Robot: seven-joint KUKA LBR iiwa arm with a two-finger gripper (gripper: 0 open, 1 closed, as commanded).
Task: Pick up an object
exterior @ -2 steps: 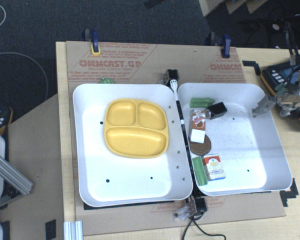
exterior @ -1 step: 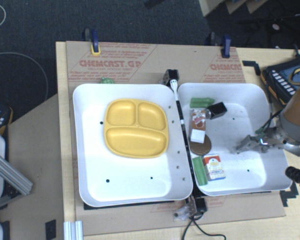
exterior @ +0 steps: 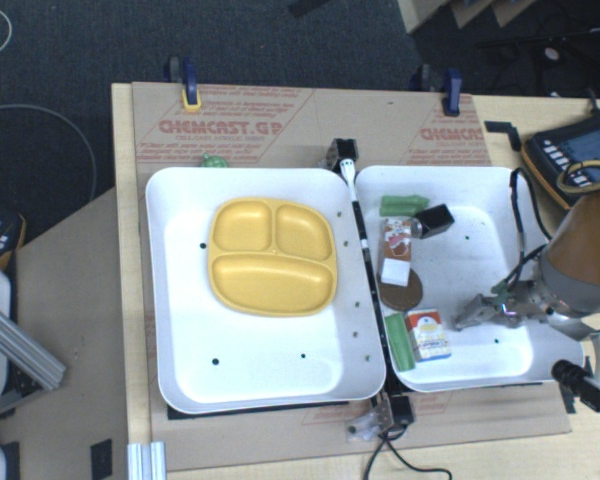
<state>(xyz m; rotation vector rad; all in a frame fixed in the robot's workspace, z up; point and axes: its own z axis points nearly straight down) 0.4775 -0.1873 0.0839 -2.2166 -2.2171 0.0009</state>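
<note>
Nearest me, a small box [exterior: 430, 334] lay in the right bin [exterior: 480, 363], just beside a green bar [exterior: 400, 348]. My gripper [exterior: 472, 315] hovered near it, fingers spread, holding nothing.

Left shallow white bin [exterior: 180, 298]: yellow three-compartment plastic plate [exterior: 273, 256] inside | right shallow white bin [exterior: 485, 183]: small red-and-white box [exterior: 430, 334] beside green rectangular block [exterior: 400, 344], near edge.
</note>
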